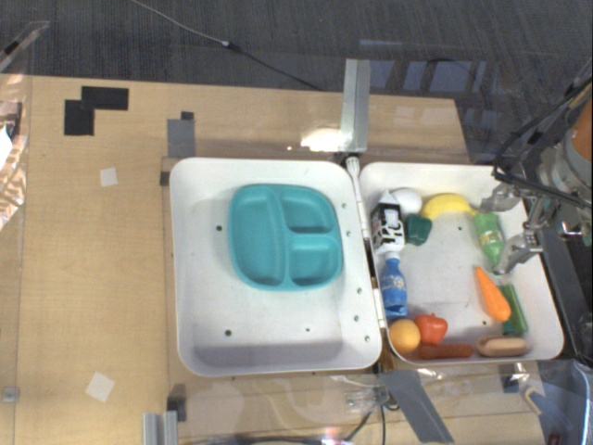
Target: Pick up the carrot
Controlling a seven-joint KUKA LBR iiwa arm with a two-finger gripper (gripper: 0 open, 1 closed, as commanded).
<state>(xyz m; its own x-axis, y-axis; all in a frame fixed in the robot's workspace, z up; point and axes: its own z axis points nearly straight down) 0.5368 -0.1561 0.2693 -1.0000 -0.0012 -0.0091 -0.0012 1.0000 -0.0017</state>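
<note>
Carrot (492,294) lies just below the jaws (515,239) — open, holding nothing.

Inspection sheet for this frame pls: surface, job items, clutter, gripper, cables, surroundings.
Surface: wooden bench with black tape marks, bearing left bin and right bin.
Job's things: carrot in right bin, near its right wall, lying free.
Clutter: teal tray in left bin; banana, blue bottle, tomato, sausage in right bin.
Gripper: gripper above right bin's right side, holding nothing visible.
Cables: black cable across floor.
Surroundings: dark carpet.
</note>
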